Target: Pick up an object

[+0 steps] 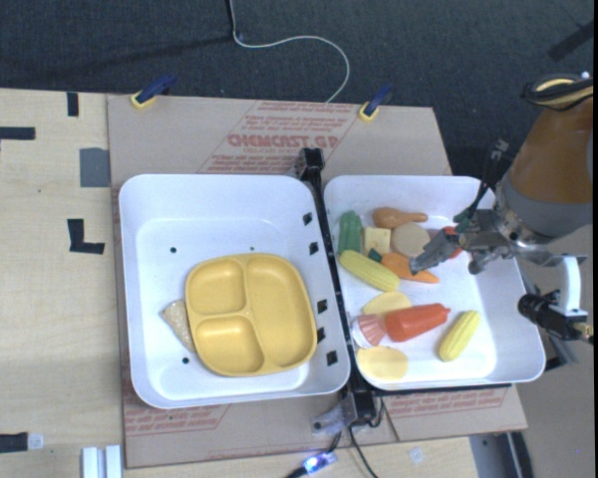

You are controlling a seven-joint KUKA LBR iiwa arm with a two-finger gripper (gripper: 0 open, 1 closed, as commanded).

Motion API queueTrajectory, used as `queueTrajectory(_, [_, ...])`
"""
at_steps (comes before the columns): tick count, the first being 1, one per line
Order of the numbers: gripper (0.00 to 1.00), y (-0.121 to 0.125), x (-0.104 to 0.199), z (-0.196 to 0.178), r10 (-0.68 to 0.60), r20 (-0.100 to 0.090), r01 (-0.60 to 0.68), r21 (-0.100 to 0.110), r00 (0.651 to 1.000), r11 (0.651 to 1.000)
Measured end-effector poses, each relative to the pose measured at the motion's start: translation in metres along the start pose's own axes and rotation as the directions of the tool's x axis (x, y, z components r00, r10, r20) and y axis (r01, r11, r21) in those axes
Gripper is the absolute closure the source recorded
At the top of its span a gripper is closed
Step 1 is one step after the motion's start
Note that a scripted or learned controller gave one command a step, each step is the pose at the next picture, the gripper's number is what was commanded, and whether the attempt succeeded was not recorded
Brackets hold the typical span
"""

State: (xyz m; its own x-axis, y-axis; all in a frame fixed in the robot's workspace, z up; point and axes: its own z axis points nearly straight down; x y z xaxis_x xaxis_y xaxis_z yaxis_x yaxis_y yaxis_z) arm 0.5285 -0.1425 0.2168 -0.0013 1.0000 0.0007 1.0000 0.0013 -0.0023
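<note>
1. Gripper (431, 254) hangs low over the middle of the right white bin (513, 366), dark fingers pointing toward the bin's left side; whether they are parted or closed cannot be told, and nothing is seen between them.
2. Just under and beside the fingertips lie a small orange plastic carrot (417, 269) and a round tan toy piece (411, 238); contact with either cannot be judged.
3. Toward the far edge of the same bin lie an orange-brown elongated toy (399, 216), a green plastic cucumber (351, 232) by the left wall, a pale yellow block (377, 240), and a yellow corn cob (369, 270) angled across the left half.
4. Toward the near edge sit a red plastic pepper (415, 321), a second yellow corn cob (457, 335), a pale yellow lemon-like piece (383, 363), and a pink piece (364, 332). These toys crowd the bin's left and middle; the right side and far right corner are bare white floor.
5. The left white bin (149, 207) holds a yellow three-compartment plastic plate (250, 313) near its near edge, with a tan speckled piece (176, 318) poking from under the plate's left rim.
6. The grey arm with orange band (558, 157) reaches in over the right bin's right edge, wrist bent down and leftward.
</note>
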Motion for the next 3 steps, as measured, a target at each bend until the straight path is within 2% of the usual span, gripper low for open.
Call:
queueTrajectory(1, [0.00,-0.005,0.009,0.061,0.000,-0.001,0.000,0.005,1.000,1.000])
queueTrajectory(2, [0.00,-0.005,0.002,0.122,0.001,0.000,-0.001,0.006,1.000,1.000])
queueTrajectory(3, [0.00,-0.005,0.002,0.133,0.000,0.001,0.000,0.000,1.000,1.000])
